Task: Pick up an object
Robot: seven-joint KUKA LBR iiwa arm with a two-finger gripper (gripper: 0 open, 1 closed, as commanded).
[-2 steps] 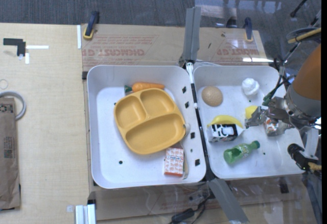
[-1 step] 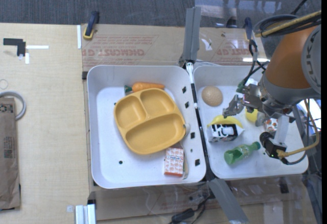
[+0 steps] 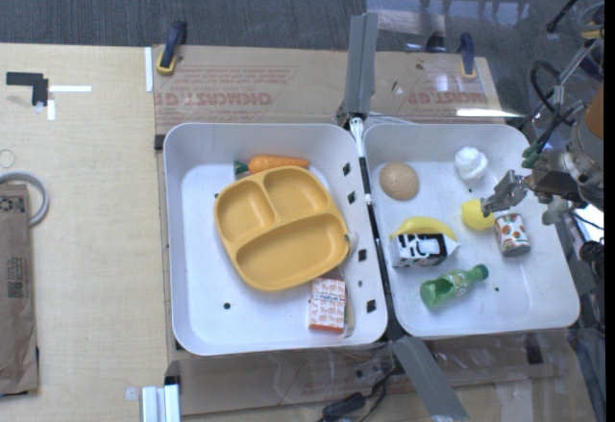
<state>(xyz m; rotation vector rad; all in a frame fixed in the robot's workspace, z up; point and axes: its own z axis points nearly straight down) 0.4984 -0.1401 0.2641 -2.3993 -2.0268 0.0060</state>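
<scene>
1. Two shallow white plastic bins with rounded corners: left bin (image 3: 187,247) and right bin (image 3: 538,305), side by side. The yellow plate serves below as the landmark.
2. Yellow plate (image 3: 281,239): smooth, three compartments, rounded square, tilted in the left bin.
3. Arm and gripper (image 3: 506,191): far right of the plate, over the right bin; metal fingers (image 3: 501,196) slightly apart, nothing visibly between them, tips just beside a yellow lemon (image 3: 473,214).
4. Green bottle (image 3: 452,285): glossy, lying on its side, right of the plate.
5. Juice carton (image 3: 328,305): boxy, orange print, just below the plate.
6. Black-and-white carton (image 3: 421,248) with a banana (image 3: 426,227) touching its top.
7. Carrot (image 3: 279,162): tapered, just above the plate.
8. Small can (image 3: 513,235), tan egg-shaped ball (image 3: 399,181), white lump (image 3: 470,161).
</scene>
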